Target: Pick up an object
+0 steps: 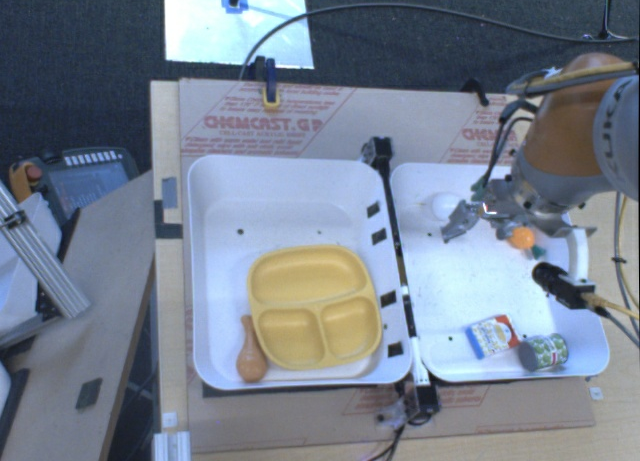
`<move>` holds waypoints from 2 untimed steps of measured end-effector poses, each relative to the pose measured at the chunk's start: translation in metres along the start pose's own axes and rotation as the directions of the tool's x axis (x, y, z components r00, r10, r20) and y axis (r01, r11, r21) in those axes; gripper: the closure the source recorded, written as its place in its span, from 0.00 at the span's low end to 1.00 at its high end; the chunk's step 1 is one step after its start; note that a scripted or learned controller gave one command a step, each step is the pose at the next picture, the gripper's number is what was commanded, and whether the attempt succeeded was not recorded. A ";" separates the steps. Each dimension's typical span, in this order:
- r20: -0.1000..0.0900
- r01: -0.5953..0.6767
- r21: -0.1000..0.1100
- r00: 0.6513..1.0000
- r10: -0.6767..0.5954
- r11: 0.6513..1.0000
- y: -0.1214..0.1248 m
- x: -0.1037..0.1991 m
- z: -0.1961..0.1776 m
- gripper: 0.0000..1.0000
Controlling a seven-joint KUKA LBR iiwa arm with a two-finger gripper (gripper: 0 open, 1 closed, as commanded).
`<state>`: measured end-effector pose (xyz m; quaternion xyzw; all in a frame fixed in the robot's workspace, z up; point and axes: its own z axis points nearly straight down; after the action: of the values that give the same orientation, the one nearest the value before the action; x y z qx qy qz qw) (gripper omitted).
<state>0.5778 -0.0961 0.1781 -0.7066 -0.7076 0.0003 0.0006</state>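
Observation:
My gripper (462,221) hangs over the back half of the right bin (440,299). It sits just right of a white ball (441,206) and left of a small orange ball (521,238). I see nothing held in it. Near the bin's front right corner lie a small red, white and blue carton (491,336) and a can with a green label (543,351) on its side.
The left bin (215,249) holds a yellow divided plate (314,304) and a tan pear-shaped object (250,354) at its front left. A black divider (392,249) runs between the bins. The arm's black connector and cable (560,285) overhang the right bin's right side.

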 end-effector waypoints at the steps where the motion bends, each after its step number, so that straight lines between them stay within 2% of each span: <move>1: 0.000 -0.001 0.003 1.000 0.001 1.000 -0.005 0.000 0.062 0.00; 2: 0.000 0.000 0.000 1.000 0.000 1.000 -0.005 0.000 0.095 0.00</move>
<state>0.5728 -0.0956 0.0830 -0.7066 -0.7076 0.0002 0.0005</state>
